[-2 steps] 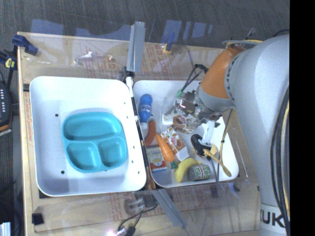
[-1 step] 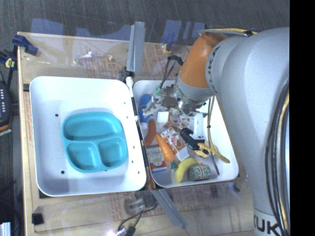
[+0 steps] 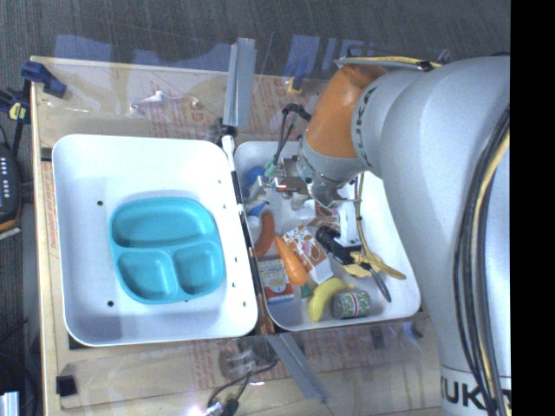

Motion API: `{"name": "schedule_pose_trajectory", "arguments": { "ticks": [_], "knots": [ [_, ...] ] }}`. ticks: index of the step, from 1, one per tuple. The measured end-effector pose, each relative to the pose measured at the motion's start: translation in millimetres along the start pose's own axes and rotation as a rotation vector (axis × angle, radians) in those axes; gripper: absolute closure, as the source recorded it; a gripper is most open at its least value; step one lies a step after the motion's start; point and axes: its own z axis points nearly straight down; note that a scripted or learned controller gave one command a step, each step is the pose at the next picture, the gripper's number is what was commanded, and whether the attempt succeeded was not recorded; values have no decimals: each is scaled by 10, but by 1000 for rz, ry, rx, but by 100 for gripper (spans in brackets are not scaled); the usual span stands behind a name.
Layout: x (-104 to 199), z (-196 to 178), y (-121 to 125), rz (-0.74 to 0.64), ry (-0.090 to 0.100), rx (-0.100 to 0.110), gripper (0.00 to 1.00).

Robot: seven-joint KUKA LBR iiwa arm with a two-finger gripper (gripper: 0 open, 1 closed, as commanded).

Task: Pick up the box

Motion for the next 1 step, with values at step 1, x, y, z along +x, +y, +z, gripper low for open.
{"name": "schedule_pose_trajectory", "arguments": {
  "ticks": [1],
  "knots": [
    [-199, 202, -518, -124, 1, 1, 0]
  ]
}}
